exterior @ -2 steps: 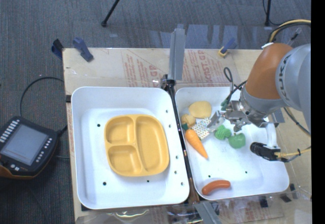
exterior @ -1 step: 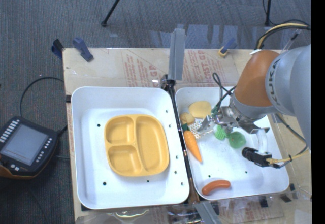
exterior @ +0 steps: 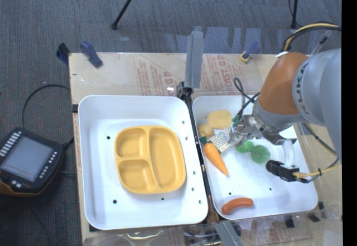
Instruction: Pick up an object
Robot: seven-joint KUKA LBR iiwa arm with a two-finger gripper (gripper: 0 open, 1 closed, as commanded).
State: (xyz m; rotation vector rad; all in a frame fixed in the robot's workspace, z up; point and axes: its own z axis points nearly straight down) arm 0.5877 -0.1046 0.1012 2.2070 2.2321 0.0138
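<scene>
The right bin (exterior: 290,197) holds an orange carrot (exterior: 216,159) near its left wall and a red-orange sausage (exterior: 237,204) near the front edge. Two pale yellow pieces (exterior: 220,119) lie at the back left, and a small grey-white speckled piece (exterior: 221,139) lies just above the carrot. A green lumpy toy (exterior: 255,152) sits in the middle. My gripper (exterior: 239,132) hangs low over the bin's middle, between the yellow pieces and the green toy and close beside both. The wrist hides its tips.
The left bin (exterior: 95,122) holds a yellow three-compartment plate (exterior: 149,159). A grey upright post (exterior: 194,63) stands behind the seam between the bins. A tablet-like pendant (exterior: 28,161) lies on the floor at the left.
</scene>
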